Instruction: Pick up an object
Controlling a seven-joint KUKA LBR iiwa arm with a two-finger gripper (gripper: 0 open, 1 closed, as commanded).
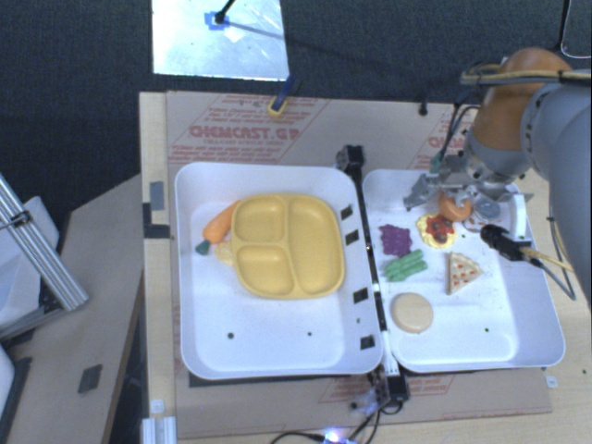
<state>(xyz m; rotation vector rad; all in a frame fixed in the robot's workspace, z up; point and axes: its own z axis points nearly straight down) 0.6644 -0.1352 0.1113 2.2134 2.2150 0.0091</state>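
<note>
Camera view from above as I watch my gripper sit low over the orange toy in the right bin, its grip unreadable to me, crowded food pieces risking a miss.

My arm ran off right edge, upper links unseen. My pincer sat over back of right bin; fingertips lost in clutter of wrist hardware, spread not readable. Orange piece below wrist partly covered, kind unclear. Carrot tucked partly under rim of yellow tray. Small yellow bit at tray's left edge mostly hidden. Metal frame cut by left edge.
</note>
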